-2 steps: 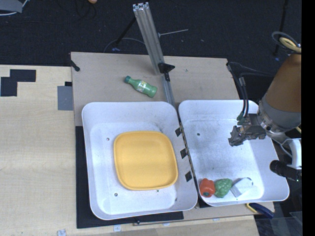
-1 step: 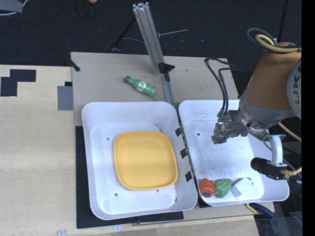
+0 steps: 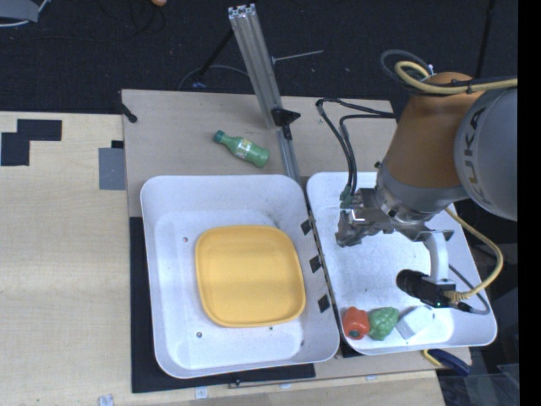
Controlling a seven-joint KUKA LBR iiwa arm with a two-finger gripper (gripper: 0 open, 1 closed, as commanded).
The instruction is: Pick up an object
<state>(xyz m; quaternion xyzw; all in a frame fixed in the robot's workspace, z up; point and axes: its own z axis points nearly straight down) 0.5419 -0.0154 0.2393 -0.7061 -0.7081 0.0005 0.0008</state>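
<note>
in the right bin (image 3: 334,194), the tool (image 3: 349,231), open or closed i cannot tell, hangs up-left of the red object (image 3: 356,323) and green object (image 3: 383,321).

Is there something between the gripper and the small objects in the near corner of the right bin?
Nothing visible. The gripper hangs over the right bin, and bare bin floor separates it from the red object, green object and grey object.
</note>
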